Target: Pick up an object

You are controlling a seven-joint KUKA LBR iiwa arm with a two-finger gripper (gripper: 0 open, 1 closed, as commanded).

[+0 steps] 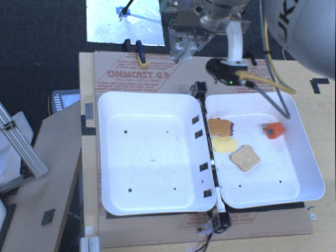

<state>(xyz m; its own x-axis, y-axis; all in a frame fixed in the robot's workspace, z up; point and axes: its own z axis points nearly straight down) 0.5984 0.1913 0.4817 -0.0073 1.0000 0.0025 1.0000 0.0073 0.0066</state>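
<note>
Top centre of the frame, the tool (pixel 184 45) hangs high above the bench (pixel 131 72), beyond the far rims of both bins; whether it is open or closed, I cannot tell, and nothing shows in its grip. Over in the right bin (pixel 299 177), four pieces lie near the left wall: an orange block (pixel 220 126) with a yellow disc (pixel 224 145) just below it, a tan biscuit (pixel 245 158) lower right of the disc, and a red piece (pixel 273 130) well apart toward the right rim. The left bin (pixel 152 156) sits alongside, joined at the middle.
</note>
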